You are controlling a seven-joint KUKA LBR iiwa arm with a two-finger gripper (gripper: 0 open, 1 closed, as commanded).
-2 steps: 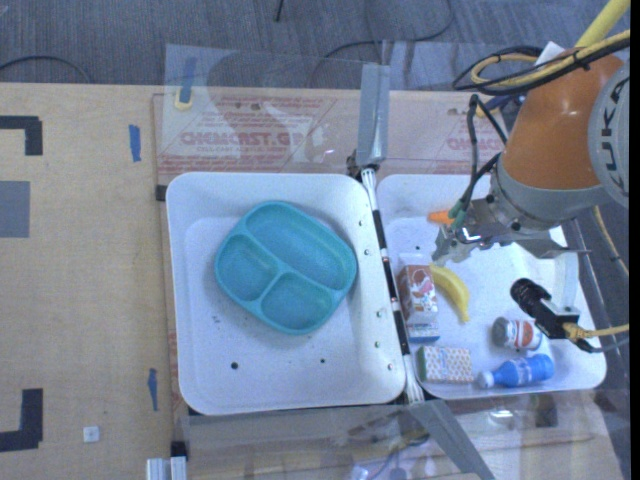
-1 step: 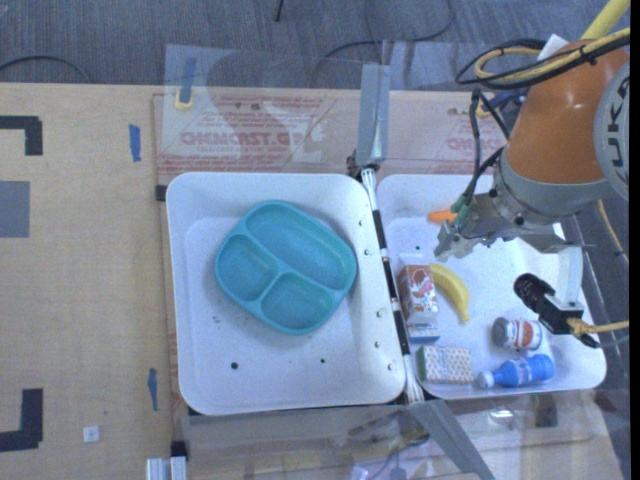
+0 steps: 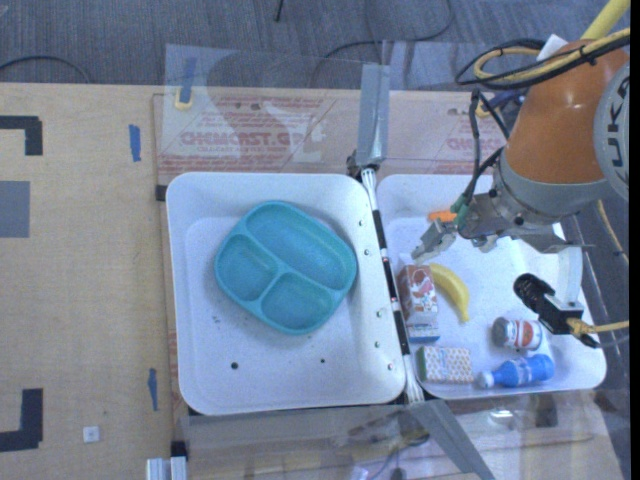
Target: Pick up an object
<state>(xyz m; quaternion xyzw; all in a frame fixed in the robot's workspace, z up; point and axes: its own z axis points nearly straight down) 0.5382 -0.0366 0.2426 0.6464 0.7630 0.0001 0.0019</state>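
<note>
Just below the gripper (image 3: pixel 436 242), whose fingers stand narrowly apart on nothing, the banana (image 3: pixel 452 290) lies near the right bin's (image 3: pixel 590 373) left wall, its long axis running toward the front edge.

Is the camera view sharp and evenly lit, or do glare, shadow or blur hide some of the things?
Camera view: light is soft and even, with faint shadows; the teal divided plate and yellow banana read clearly; the clear plastic sheet behind the bins shows pale reflections; the gripper is slightly blurred, so its fingers are hard to read; the small carton's print is too soft to read.
</note>
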